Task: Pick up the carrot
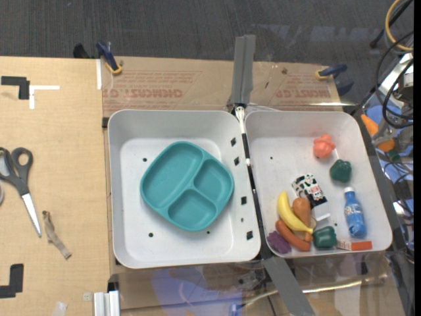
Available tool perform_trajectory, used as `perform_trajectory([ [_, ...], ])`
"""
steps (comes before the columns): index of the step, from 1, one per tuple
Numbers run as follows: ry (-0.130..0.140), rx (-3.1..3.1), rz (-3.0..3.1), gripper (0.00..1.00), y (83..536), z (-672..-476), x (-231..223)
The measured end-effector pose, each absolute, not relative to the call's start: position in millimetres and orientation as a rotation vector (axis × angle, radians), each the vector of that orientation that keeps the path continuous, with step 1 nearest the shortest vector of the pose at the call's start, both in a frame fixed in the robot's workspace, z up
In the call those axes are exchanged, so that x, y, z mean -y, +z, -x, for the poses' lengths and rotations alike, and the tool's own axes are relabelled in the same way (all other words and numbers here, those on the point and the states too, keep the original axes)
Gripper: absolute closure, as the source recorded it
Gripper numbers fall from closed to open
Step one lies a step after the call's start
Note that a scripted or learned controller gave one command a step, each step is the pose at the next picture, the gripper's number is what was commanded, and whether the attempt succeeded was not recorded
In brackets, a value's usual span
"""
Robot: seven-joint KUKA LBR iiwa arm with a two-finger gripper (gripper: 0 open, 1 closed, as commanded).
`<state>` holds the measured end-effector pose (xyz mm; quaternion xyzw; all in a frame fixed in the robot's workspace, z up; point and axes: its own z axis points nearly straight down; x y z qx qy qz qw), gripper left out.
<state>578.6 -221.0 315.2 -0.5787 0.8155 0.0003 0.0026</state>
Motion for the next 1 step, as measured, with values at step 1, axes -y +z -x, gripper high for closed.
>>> perform_trajectory([
  [1,0.003,-2.665,1.657,1.00,240.5,-600.1,144.8],
])
